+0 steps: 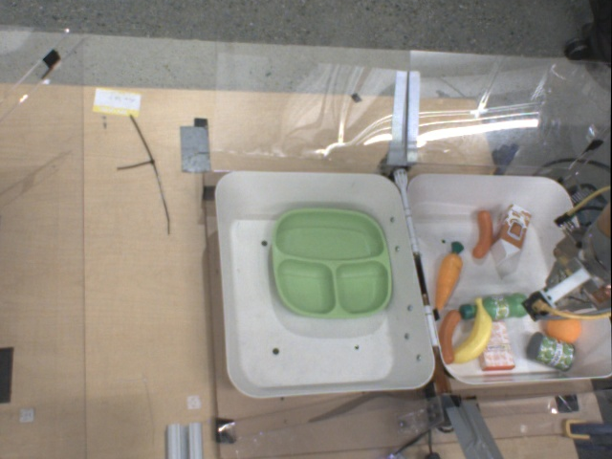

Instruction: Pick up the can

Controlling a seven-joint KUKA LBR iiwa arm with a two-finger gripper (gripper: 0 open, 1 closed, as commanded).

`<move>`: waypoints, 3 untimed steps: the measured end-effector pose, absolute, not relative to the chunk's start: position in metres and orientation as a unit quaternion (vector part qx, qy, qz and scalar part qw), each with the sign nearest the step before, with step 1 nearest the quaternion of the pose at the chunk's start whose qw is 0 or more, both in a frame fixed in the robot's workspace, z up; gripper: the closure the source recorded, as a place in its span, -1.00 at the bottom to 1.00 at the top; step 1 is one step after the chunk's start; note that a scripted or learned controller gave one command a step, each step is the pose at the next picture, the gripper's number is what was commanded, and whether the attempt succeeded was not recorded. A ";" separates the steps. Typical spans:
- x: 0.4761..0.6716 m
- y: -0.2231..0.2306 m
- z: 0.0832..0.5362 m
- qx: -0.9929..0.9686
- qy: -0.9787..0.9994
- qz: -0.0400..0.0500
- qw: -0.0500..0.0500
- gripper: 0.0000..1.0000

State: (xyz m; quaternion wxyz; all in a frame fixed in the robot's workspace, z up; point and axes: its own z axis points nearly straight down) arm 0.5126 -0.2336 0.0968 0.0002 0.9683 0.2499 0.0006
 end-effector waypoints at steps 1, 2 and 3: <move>0.484 -0.218 0.119 0.995 0.103 0.000 -0.001 -1.00; 0.458 -0.237 0.127 0.995 0.101 0.000 0.000 -1.00; 0.459 -0.238 0.138 0.995 0.103 0.001 0.000 1.00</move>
